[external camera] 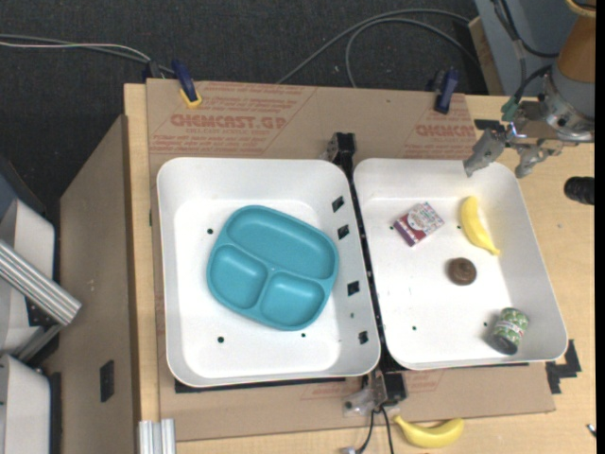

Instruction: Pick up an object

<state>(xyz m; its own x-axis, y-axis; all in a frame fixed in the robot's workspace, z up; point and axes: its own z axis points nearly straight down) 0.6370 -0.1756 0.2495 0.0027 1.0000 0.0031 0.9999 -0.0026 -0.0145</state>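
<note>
Below pincer [503, 159], banana [477, 225], apart

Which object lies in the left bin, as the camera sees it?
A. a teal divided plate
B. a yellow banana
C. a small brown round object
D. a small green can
A: the teal divided plate lies alone in the left bin, while the banana, the brown round object and the green can all lie in the right bin.

Hand [504, 160] at upper right, fingers spread, holding nothing
</note>
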